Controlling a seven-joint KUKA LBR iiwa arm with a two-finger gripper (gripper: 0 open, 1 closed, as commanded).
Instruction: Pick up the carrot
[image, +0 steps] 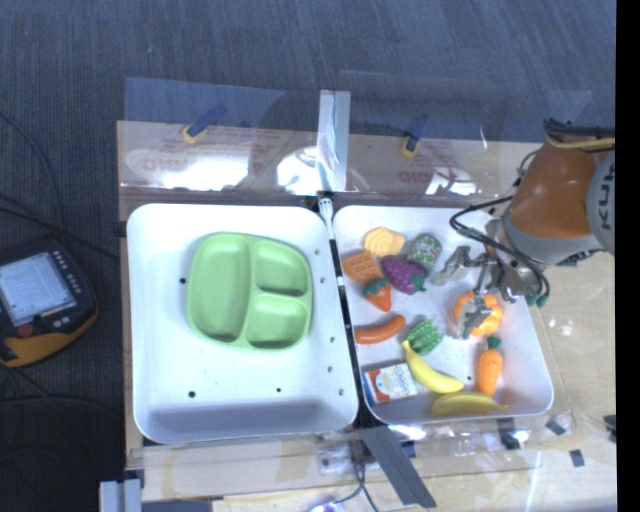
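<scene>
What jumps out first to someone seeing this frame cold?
Probably the bright green divided tray, alone in the left bin. Next, the crowded right bin: toy food packed together, including a carrot near its lower right corner beside a banana. Then the arm's orange band at the right, with the gripper over an orange toy just above the carrot.

Orange carrot (488, 367), green top; lime-green divided plate (249, 290); yellow banana (430, 370); purple grapes (404, 273); white bins (160, 400).
</scene>
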